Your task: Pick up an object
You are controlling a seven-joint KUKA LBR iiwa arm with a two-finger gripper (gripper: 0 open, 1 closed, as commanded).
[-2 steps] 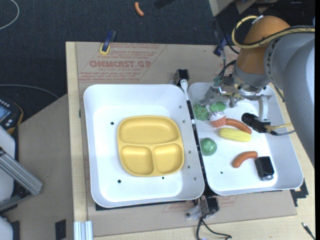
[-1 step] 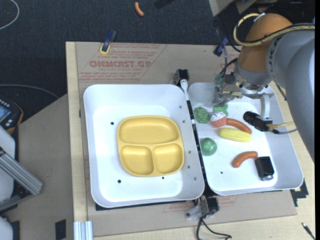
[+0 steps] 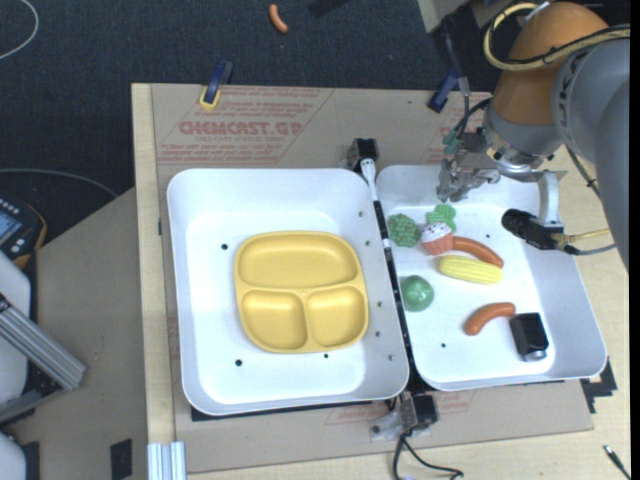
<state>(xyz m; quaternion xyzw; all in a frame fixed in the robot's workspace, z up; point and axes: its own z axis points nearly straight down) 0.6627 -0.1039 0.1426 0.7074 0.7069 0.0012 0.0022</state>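
Landmark: the corn [image 3: 470,268], lying near the middle of the right bin [image 3: 570,298].

Near side of the corn: a black block [image 3: 529,334] by the bin's front right corner, and a sausage [image 3: 489,317] just left of the block. A green ball [image 3: 416,292] sits left of the corn, close to the bin's left wall.

Touching the corn on its far side: a carrot [image 3: 476,249], lying aslant. Left of the carrot, a cupcake [image 3: 436,236]; further left, a broccoli [image 3: 403,230].

Far side of the corn, above the cupcake: a small green piece [image 3: 441,216], the likeliest target. The gripper [image 3: 452,188] hangs directly over it, almost touching.

Handling judgement: these look like plastic toy foods, so light, stiff and smooth. The green piece is small and crowded by the cupcake; a pinch across its narrow width from above seems best, and it could slip or nudge its neighbour.

Fingers: they point down, close together, but whether anything is clamped between them I cannot tell.

Left of the corn, in the other bin [image 3: 200,268]: a yellow tray [image 3: 300,290].
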